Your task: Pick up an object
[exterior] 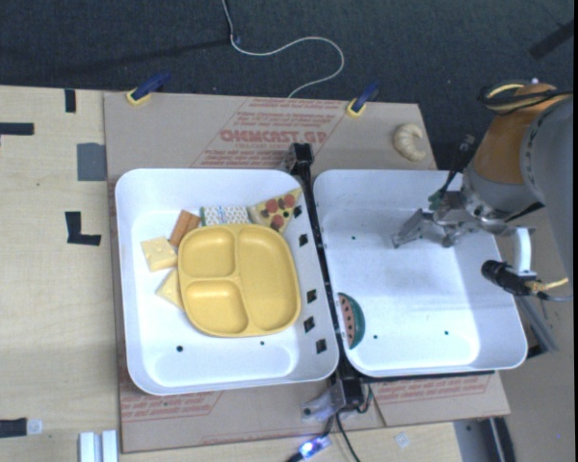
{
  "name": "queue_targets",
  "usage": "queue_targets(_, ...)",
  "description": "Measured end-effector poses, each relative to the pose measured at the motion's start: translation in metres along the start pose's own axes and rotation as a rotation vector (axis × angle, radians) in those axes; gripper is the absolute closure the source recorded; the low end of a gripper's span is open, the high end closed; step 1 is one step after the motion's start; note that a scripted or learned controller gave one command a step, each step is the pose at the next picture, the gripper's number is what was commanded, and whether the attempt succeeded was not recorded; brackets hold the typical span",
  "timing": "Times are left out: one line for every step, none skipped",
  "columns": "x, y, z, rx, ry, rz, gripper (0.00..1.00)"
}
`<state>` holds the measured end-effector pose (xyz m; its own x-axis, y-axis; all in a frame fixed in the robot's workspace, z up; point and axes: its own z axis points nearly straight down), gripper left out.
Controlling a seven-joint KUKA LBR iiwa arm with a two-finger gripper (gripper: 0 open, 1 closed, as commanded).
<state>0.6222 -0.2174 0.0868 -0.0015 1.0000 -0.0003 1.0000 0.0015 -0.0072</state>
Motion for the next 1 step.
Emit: queue_targets(0.0007, 0.0006, 0.0017, -0.007, -0.002, -0.001, 0.0)
